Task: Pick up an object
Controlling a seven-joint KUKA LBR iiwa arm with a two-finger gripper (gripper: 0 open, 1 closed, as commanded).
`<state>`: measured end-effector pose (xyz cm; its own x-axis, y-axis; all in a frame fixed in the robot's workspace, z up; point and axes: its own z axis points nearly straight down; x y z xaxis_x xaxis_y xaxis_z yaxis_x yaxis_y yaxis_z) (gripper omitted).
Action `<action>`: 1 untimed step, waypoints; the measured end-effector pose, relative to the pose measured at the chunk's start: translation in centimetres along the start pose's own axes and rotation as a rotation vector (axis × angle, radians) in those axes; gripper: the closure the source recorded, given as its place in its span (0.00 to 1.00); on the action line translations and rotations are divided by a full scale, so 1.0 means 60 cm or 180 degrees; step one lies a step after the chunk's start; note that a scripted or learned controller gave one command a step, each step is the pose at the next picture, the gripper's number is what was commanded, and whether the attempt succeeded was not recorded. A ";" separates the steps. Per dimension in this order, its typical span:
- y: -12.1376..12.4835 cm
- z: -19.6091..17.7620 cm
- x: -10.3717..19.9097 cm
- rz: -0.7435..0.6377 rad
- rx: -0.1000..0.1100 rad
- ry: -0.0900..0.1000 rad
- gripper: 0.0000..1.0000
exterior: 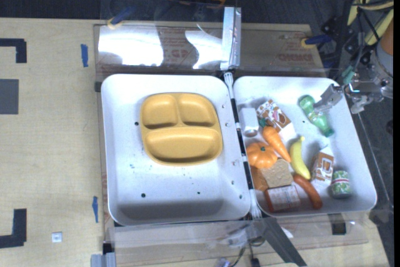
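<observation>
Objects for picking lie heaped in the right bin [365, 181], and the hand [331, 97] sits at that bin's upper right corner, reaching in from the right edge; whether it is open or closed cannot be told, and nothing is seen gripped in it. Just beside the hand lies a green bottle [314, 113], tilted along the bin's far side. Farther in, near the middle wall, rest a small white cup [249, 120] and a printed snack packet [273, 114]. Below them a carrot [275, 142] slants down toward a banana [299, 157], with a small orange pumpkin [261, 156] and a brown slice of bread [277, 174] next to it. A red sausage [307, 189] and a red-labelled package [284, 197] lie near the front wall, and a small carton [323, 167] and a green-patterned can [340, 184] sit toward the right side. In the left bin [119, 197] a yellow divided tray [181, 127] lies alone, well apart from the hand. Both bins rest on the pale wooden worktop [47, 153].
</observation>
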<state>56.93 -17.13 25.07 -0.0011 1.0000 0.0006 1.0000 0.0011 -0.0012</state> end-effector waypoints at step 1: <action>0.021 -0.005 -0.013 0.0545 -0.0013 -0.0008 0.00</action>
<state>58.17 -17.91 25.38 0.1693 0.9856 -0.0016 0.9856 -0.1693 0.0031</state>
